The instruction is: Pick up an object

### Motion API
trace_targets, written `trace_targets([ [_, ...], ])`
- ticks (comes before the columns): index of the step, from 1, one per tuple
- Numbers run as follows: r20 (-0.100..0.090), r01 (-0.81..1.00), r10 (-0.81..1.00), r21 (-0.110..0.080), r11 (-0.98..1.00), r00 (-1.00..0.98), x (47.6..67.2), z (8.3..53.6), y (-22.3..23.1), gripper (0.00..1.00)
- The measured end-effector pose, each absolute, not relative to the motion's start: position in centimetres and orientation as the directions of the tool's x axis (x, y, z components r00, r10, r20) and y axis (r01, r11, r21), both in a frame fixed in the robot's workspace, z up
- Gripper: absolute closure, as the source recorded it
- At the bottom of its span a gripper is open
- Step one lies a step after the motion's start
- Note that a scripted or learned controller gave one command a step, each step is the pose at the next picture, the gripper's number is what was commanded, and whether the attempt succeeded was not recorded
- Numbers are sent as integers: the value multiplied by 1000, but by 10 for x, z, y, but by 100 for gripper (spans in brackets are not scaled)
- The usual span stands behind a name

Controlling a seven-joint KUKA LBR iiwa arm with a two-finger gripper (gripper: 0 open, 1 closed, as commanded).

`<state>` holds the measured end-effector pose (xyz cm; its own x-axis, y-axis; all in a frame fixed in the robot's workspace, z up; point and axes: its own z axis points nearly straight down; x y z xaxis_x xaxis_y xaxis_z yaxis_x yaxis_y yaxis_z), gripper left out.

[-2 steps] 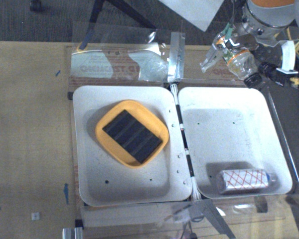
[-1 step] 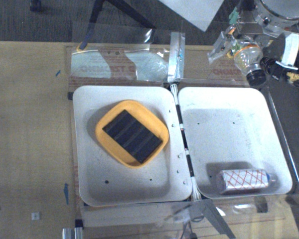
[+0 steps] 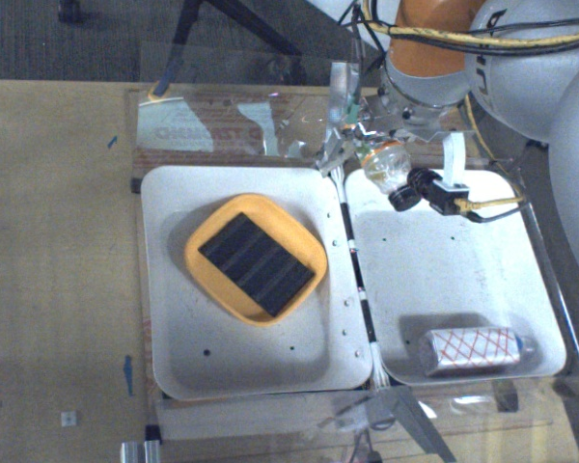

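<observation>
The gripper [image 3: 386, 160] hangs over the right bin's [image 3: 482, 258] far left corner, beside the divider, holding a clear crumpled object [image 3: 384, 162]. Open floor lies below; a red-and-white patterned tube [image 3: 473, 347] rests near the front wall. The arm [image 3: 521, 56] slants in from upper right.

I see a yellow block with a dark ribbed top [image 3: 256, 270] lying mid left bin [image 3: 164, 355]; a red-patterned white tube [image 3: 473, 347] rests along the right bin's [image 3: 521, 268] near edge.
</observation>
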<state>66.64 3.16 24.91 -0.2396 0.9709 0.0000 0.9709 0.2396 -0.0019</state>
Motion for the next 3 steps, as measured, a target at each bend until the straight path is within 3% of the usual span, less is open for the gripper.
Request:
trace_targets([
  [1,-4,834,834,4,552,-552,642,367,-1,100],
  [2,0,792,792,0,610,-610,609,234,80,100],
  [3,1,840,840,-2,542,-542,626,187,127,100],
])
